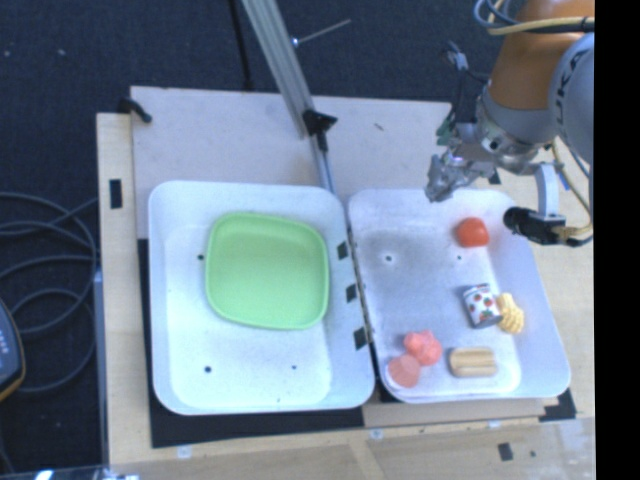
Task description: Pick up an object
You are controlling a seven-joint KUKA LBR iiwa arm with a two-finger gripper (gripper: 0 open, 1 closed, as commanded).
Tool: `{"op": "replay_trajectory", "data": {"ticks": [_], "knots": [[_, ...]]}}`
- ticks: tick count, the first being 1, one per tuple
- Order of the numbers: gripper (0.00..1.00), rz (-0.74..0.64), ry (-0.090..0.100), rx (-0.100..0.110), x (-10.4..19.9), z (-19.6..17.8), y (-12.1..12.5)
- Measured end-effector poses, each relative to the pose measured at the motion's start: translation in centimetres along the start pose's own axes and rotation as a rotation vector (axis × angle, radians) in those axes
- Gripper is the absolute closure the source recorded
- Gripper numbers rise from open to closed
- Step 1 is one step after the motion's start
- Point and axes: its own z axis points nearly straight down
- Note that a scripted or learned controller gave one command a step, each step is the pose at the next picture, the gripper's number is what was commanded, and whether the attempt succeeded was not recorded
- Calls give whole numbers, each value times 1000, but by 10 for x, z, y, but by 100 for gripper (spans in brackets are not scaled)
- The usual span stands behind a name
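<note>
Near edge of right bin (540, 368): tan roll (471, 362), two pink pieces (415, 356); orange-red ball (472, 233) sits far-right, just near of claw (441, 190); claw state — cannot tell, nothing visibly held; risk: descent clips bin's far rim, or ball rolls off.

Bright, even light w/ soft shadows; pic slightly blurry, low-res.
</note>
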Motion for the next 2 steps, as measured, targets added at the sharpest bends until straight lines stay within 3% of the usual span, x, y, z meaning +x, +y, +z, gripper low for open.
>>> {"op": "replay_trajectory", "data": {"ticks": [2], "knots": [[100,-3,0,2,92,18,-40]]}}
